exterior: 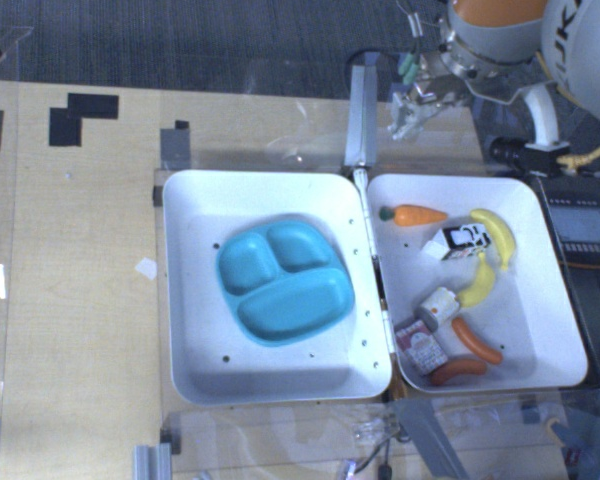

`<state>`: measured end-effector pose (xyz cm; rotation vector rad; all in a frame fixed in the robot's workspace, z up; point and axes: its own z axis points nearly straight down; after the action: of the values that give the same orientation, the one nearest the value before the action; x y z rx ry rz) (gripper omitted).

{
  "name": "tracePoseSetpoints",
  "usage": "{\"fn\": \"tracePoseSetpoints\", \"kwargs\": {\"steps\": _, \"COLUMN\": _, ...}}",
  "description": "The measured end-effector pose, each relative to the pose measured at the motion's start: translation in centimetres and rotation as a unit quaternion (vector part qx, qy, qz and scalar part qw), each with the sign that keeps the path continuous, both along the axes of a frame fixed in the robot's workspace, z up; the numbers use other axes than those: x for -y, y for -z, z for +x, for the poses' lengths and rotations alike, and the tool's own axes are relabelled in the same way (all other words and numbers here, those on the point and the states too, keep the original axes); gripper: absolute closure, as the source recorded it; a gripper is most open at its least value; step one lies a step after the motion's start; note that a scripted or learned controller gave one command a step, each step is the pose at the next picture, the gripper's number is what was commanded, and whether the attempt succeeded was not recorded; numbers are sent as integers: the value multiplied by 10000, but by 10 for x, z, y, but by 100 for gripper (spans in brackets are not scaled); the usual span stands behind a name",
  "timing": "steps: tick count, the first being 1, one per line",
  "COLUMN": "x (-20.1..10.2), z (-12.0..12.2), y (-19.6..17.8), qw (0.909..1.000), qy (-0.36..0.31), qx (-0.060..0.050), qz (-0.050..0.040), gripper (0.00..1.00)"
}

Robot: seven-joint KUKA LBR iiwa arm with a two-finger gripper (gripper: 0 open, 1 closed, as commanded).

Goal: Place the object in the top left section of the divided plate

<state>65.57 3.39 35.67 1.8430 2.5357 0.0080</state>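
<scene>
Nothing is lying in the blue divided plate (283, 280) yet; the pincer (412, 108) is hovering at one o'clock beyond the bins, its opening unclear, grasping nothing visible.

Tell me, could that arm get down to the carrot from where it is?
Probably yes. The gripper hangs above the bench just behind the right bin, and the carrot lies in the open near that bin's back edge, with nothing on top of it.
</scene>
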Motion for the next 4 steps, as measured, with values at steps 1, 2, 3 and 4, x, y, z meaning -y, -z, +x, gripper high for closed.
{"fn": "tracePoseSetpoints", "kwargs": {"steps": 1, "x": -39, "z": 13, "y": 172, "qw": 9963, "qy": -858, "qx": -24, "qz": -1, "gripper": 100}}
{"fn": "tracePoseSetpoints", "kwargs": {"steps": 2, "x": -39, "z": 14, "y": 171, "qw": 9963, "qy": -858, "qx": -18, "qz": -1, "gripper": 0}}
{"fn": "tracePoseSetpoints", "kwargs": {"steps": 3, "x": -22, "z": -34, "y": 145, "qw": 9999, "qy": 121, "qx": -18, "qz": 6, "gripper": 0}}
{"fn": "tracePoseSetpoints", "kwargs": {"steps": 4, "x": -81, "z": -68, "y": 232, "qw": 9999, "qy": -158, "qx": 13, "qz": 25, "gripper": 0}}
